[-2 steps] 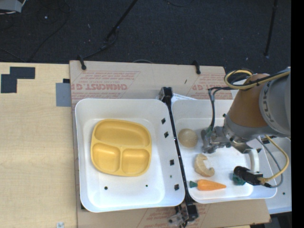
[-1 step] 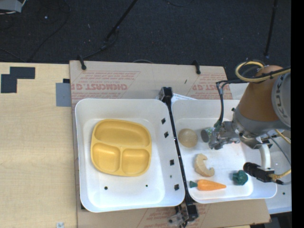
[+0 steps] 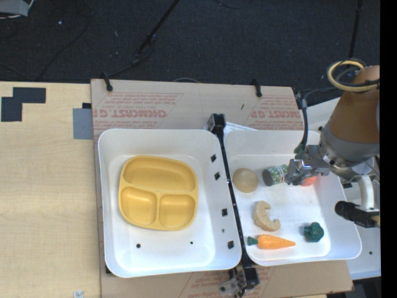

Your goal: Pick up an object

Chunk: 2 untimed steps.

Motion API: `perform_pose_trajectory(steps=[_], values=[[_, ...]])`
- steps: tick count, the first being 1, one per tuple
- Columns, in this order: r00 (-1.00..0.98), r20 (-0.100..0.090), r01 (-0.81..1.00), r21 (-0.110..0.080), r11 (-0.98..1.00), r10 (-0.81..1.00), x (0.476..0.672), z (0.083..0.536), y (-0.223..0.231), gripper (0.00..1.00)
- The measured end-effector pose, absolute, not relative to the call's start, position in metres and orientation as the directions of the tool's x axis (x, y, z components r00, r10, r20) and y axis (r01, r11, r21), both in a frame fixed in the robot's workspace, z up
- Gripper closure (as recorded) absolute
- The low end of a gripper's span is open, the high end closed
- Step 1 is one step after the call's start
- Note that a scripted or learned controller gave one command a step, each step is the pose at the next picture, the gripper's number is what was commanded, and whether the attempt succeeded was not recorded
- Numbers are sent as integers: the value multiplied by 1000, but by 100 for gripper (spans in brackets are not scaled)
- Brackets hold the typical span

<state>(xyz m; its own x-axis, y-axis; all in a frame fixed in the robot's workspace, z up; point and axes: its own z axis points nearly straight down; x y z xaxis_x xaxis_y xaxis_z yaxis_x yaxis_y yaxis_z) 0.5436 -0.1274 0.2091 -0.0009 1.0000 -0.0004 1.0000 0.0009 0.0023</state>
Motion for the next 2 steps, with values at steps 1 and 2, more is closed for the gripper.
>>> perform_pose_trajectory(steps=[1, 2], values=[[1, 1, 1000, -2, -1, 1000, 543, 208, -128, 100], [-4, 2, 1000, -3, 4, 1000, 557, 200, -81, 100]])
